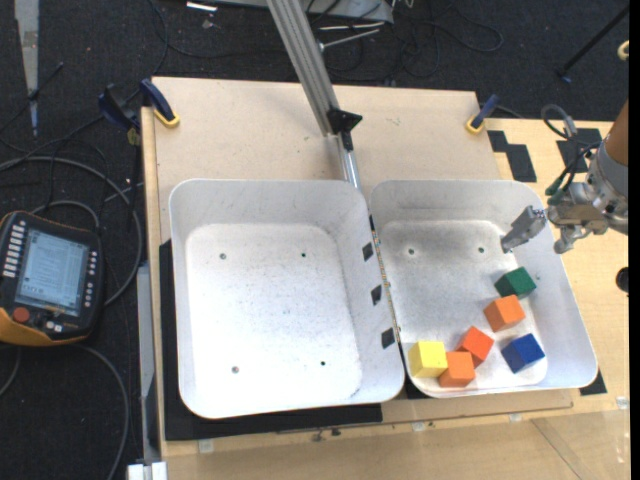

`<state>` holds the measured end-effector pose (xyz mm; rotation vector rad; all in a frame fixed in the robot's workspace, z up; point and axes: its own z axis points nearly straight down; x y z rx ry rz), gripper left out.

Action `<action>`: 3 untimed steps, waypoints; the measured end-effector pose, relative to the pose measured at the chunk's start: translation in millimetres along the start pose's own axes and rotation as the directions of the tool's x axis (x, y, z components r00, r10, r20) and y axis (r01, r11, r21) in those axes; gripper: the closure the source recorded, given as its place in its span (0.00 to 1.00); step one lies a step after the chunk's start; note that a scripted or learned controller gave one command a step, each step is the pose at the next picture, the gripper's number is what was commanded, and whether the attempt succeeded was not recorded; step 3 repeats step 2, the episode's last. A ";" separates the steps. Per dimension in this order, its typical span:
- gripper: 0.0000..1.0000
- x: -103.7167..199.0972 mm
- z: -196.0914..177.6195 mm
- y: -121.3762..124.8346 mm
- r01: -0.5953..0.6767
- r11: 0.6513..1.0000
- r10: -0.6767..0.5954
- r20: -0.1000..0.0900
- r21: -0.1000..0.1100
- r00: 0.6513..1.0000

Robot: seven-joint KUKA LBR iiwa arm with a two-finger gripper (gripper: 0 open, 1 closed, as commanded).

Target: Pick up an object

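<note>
From above, the bench (pixel 260 138) carries 2 shallow white bins side by side: the left bin (pixel 190 268) and the right bin (pixel 440 208). The gripper (pixel 545 230) reaches in from the right edge and hangs over the far right part of the right bin, above its floor. 1 grey finger (pixel 521 230) slants down and to the left, and a 2nd shows further right with open space between them, so the pincer stands apart with nothing in it.

6 blocks lie in the near right corner of the right bin. The green block (pixel 517 283) sits just below the gripper's tip, apart from it. Near it, toward the front, is an orange block (pixel 505 312), then a blue block (pixel 522 352) by the rim. To the left, 2 more orange blocks (pixel 468 356) touch each other, and a yellow block (pixel 431 356) lies just beside them.

A teach pendant (pixel 48 278) rests on the floor at the left.
</note>
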<state>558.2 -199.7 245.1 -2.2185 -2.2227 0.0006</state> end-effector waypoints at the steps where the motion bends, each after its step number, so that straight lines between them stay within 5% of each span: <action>1: 0.00 -10.3 147.1 36.5 0.002 1.000 -0.002 -0.001 0.005 1.000; 2: 0.00 -5.8 149.5 -4.1 -0.004 1.000 0.004 0.001 0.000 1.000; 3: 0.00 -5.8 149.5 -4.1 -0.004 1.000 0.004 0.001 0.000 1.000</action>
